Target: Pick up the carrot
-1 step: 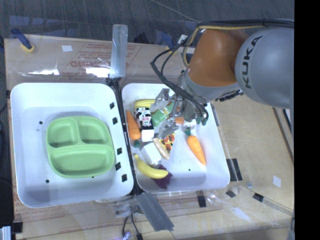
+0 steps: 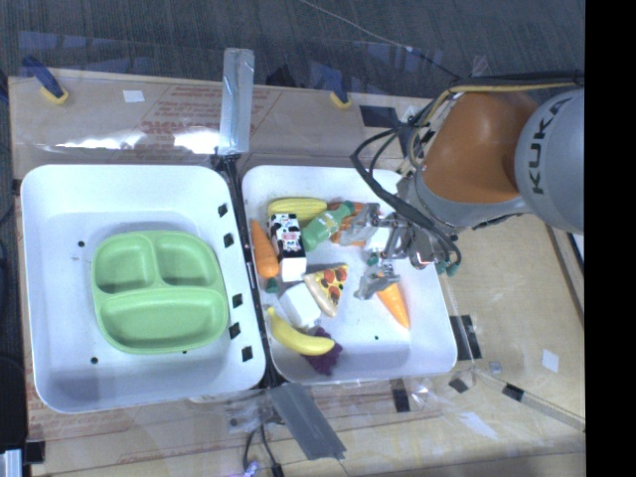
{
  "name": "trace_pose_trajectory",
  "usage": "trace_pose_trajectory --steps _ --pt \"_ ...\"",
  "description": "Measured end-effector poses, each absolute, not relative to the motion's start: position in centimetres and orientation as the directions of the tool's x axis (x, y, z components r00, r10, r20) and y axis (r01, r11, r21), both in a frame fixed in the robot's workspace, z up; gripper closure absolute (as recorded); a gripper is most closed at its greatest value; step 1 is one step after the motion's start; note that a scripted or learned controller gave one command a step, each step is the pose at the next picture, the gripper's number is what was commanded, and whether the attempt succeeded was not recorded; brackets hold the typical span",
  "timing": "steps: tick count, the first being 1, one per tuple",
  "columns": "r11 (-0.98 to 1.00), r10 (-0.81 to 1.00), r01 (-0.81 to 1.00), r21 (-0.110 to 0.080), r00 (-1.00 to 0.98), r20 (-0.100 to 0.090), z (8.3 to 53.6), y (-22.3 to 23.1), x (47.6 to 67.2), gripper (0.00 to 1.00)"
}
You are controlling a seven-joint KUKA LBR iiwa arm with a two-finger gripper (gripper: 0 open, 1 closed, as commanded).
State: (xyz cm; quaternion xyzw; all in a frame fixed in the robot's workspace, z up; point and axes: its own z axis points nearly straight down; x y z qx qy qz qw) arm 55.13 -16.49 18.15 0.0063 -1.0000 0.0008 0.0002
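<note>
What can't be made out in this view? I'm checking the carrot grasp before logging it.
- Gripper fingers: too small and cluttered to tell open or shut, or whether they touch the carrot.
- Purple item: partly hidden under the banana.
- Arm: cut off at the right.

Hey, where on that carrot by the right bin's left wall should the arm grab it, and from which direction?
Likely mid-length, from straight above. The carrot lies flat and lengthwise against the right bin's left wall, so the fingers should close across its narrow width. The wall on one side and the cow-patterned block on the other leave little room, so a vertical descent seems safest. The tool is now across the bin near an orange wedge.
</note>
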Motion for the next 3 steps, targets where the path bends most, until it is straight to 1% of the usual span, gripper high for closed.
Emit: trace_pose_trajectory --steps 1,2,3 --pt "0.996 0.086 0.086 0.000 -0.996 -0.002 9.2 -21.1 51.5 0.00" --pt "0.997 0.077 0.077 -0.001 -0.997 -0.007 10.4 -20.9 51.8 1.00" --pt "0.991 0.137 0.137 0.000 -0.991 -0.007 17.8 -14.6 49.4 1.00"
